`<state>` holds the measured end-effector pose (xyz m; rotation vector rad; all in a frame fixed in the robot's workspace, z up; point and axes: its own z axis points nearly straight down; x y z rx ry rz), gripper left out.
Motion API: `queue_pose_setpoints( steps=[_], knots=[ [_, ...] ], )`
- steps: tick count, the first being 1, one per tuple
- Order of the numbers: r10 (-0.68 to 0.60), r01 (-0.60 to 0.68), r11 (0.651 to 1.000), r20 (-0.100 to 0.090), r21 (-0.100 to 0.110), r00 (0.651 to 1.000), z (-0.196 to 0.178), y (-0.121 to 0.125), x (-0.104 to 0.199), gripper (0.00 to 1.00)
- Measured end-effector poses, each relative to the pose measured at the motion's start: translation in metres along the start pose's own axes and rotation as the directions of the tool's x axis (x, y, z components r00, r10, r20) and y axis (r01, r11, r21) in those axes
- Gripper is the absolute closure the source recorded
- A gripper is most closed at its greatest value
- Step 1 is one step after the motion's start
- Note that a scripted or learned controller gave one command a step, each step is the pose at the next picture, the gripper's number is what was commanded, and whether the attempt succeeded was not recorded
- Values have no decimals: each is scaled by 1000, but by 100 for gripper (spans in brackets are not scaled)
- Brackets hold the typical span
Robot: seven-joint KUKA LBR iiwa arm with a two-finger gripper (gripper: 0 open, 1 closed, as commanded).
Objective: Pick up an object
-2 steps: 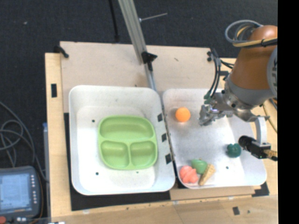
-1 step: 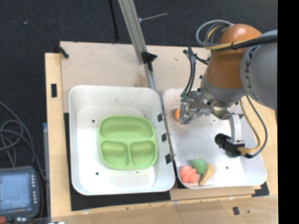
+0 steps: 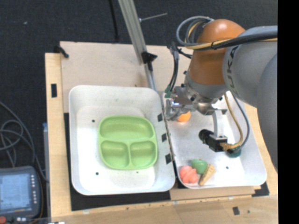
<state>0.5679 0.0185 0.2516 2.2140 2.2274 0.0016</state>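
In the right bin (image 3: 243,167), my gripper (image 3: 175,110) hangs low near the bin's left wall, at its far end. A small orange object (image 3: 185,117) lies right beside the gripper, partly hidden by it; contact cannot be told. At the bin's near edge lie a pink toy (image 3: 188,174), a green toy (image 3: 200,165) and a tan cone-shaped piece (image 3: 207,174), close together. The arm's orange band and grey body cover the far part of this bin.
The left bin (image 3: 79,125) holds a green divided plate (image 3: 127,142) with three compartments. A black part on a cable (image 3: 212,140) hangs over the middle of the right bin. A metal pole (image 3: 135,31) rises behind the bins.
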Motion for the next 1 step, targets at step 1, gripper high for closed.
queue_pose_setpoints(
  steps=[1],
  knots=[
    [1, -1, 1000, 1, 0, 1000, 7, 11, 41, 100]
  ],
)
